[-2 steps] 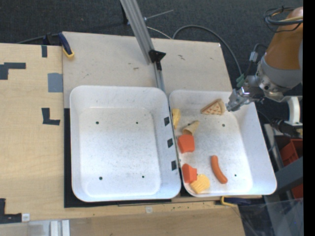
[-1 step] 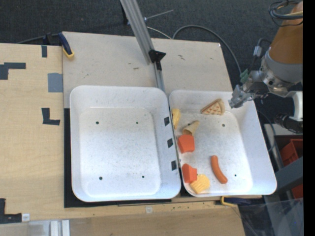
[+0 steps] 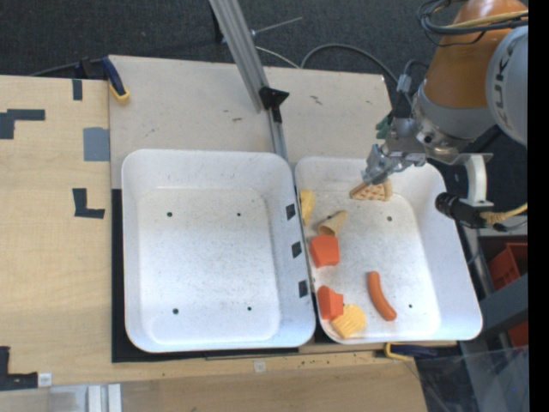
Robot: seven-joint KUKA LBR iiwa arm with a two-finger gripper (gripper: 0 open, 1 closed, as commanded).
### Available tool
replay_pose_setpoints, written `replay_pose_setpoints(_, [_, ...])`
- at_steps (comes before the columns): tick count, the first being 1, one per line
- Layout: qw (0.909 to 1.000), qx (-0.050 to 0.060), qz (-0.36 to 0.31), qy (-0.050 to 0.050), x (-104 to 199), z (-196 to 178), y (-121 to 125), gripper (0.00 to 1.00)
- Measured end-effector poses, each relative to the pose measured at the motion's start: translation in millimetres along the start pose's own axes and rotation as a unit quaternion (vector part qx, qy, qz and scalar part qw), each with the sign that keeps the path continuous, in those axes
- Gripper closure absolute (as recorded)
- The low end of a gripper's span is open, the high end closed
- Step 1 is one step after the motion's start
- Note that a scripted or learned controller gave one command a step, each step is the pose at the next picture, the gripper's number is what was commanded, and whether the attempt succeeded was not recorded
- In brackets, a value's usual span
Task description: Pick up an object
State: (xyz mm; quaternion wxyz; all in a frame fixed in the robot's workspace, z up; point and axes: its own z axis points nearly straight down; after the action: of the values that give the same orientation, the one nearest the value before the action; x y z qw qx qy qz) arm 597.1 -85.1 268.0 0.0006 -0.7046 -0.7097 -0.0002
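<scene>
Orange block, sausage lie clear of end effector.

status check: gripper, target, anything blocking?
Gripper down over right bin, at the waffle piece; grasp unconfirmed. Cone, orange block, sausage lie apart. Nothing in the way.

My left-hand shallow white plastic bin sits on the pale wooden bench, which carries dark tape marks near its left edge. A slanted grey metal rail crosses the bench's far edge, and a blue-and-yellow clamp grips its far left corner.
</scene>
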Motion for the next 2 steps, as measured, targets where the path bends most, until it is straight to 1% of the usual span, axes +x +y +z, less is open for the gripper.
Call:
replay_pose_setpoints(1, [1.0, 0.0, 0.0, 0.0, 51, -1, 6, 1.0])
replay_pose_setpoints(2, [1.0, 0.001, 0.001, 0.0, 94, 14, 13, 1.0])
